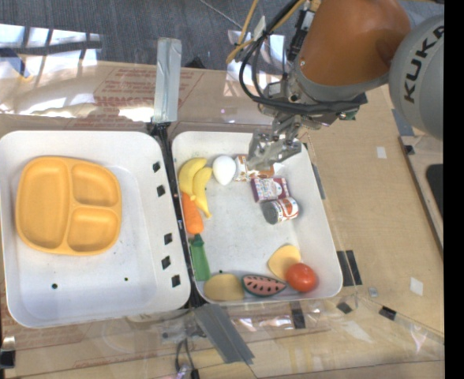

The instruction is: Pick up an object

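My gripper (270, 155) hangs low over the back of the right bin (319, 212), below the arm's grey and orange wrist. It is just right of a white egg (224, 169) and directly above a red and white packet (270, 188). A small can (282, 210) lies on its side in front of the packet. Two bananas (192, 181) rest against the bin's left wall, with an orange carrot (192, 215) and a green piece (199, 259) in front of them. Nothing is visibly lifted off the bin floor.
Along the right bin's front edge lie a tan lump (224, 287), a watermelon slice (263, 285), a red tomato (301, 277) and a yellow wedge (285, 259). The left bin (27, 290) holds a yellow divided plate (68, 205). Cables loop above the wrist.
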`<state>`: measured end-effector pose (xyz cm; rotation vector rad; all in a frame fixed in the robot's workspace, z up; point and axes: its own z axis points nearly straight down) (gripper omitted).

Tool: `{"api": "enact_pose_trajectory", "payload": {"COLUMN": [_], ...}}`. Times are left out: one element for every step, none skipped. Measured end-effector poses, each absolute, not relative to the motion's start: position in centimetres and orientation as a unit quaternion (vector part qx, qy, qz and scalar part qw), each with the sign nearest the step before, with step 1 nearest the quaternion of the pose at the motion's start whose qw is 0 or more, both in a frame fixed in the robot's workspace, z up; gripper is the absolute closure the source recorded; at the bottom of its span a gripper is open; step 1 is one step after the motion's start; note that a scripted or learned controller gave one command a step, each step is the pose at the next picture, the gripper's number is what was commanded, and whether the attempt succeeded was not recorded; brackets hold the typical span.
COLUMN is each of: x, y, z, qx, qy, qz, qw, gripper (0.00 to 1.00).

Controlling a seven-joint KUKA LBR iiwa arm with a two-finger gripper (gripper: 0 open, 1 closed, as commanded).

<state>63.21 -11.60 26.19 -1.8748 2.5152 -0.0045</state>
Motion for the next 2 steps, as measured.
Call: {"api": "enact_pose_trajectory", "payload": {"x": [55.3, 47.7], "y": [-15.0, -21.1], "z": [16.0, 9.3], "qx": [-0.694, -0.824], "qy": [0.720, 0.567], "qz": [0.0027, -0.0002], "qw": [-0.001, 0.000], "gripper": [1.00, 1.00]}}
